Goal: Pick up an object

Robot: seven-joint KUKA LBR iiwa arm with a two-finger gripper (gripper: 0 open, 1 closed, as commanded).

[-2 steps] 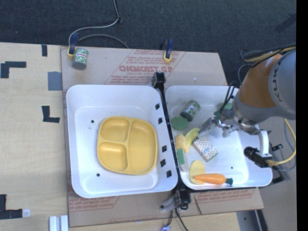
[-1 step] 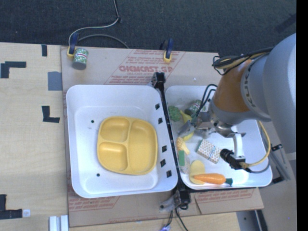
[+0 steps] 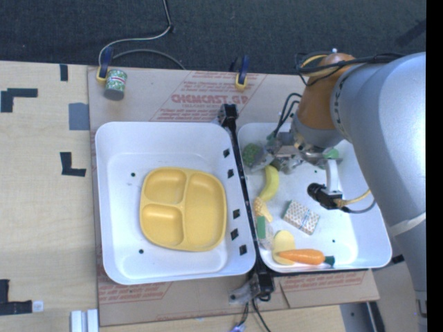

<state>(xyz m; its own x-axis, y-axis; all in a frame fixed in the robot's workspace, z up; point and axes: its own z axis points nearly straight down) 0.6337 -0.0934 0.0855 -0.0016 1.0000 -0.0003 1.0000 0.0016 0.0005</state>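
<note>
2 white bins (image 3: pixel 111 185); 1 yellow tray (image 3: pixel 183 208) at left, 1 banana (image 3: pixel 270 183), 1 carrot (image 3: pixel 301 256) at right. End effector (image 3: pixel 287 152) (arm partly covers it): grip state can't tell.

Robotics lab: 2 bins (image 3: pixel 111 185), cardboard-topped bench (image 3: pixel 187 99).

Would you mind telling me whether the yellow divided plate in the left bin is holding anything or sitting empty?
Empty. All three compartments of the plate show bare yellow, with nothing lying in them.
</note>
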